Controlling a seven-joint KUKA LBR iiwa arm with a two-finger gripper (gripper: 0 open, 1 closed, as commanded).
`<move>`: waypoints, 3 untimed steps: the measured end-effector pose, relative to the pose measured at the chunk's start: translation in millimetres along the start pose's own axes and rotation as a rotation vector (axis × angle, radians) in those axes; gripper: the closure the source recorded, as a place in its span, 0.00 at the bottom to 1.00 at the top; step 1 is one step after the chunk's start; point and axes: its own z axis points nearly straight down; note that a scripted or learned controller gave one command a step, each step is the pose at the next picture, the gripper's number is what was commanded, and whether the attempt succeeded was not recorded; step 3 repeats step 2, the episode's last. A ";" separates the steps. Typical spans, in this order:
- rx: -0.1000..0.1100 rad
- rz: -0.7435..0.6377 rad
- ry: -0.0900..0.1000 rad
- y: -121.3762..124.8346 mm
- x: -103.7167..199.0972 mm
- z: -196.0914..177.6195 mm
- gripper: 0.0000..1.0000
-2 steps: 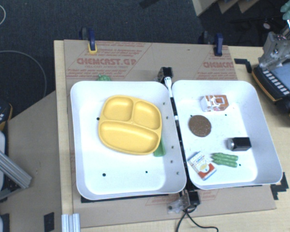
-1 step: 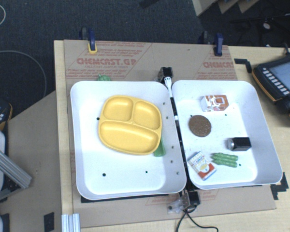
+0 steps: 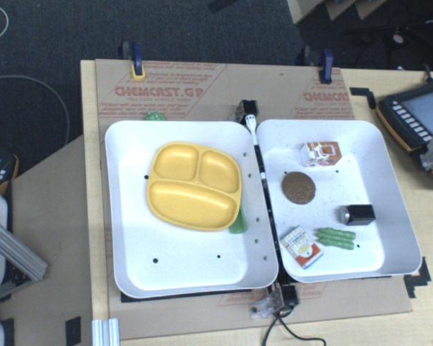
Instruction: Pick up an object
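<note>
From my station, whether the claw is apart or together I cannot tell. A green scrap (image 3: 238,223) pokes out from under the near right edge of the yellow plate (image 3: 195,186), mostly hidden, and I cannot say what it is. Another green bit (image 3: 155,115) lies just beyond the far rim of the left bin (image 3: 130,251), half covered by that rim. At the right edge a handheld control unit (image 3: 416,117) with an orange rim is cut off. At the left edge an aluminium bar (image 3: 16,254) runs out of frame.

The bins sit on a brown printed board (image 3: 195,85), held by two blue clamps (image 3: 137,55) at its far edge, on a pale bench. Dark carpet lies beyond. A black cable (image 3: 278,323) trails off the near edge.

The left bin holds the yellow plate, a three-part dish lying flat. The right bin (image 3: 397,222) holds the pickable things, all apart from one another: a red-and-white carton (image 3: 321,153) at the far side, a brown disc (image 3: 299,188) near the middle, a small black block (image 3: 357,213) to its right, green pods (image 3: 335,238) nearer, and a second carton (image 3: 302,246) just left of the pods.
</note>
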 end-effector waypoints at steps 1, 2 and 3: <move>-0.020 -0.012 -0.003 16.5 51.0 -44.0 1.00; -0.019 -0.012 -0.002 35.3 92.6 -68.2 1.00; -0.019 -0.012 -0.002 35.3 92.6 -68.2 1.00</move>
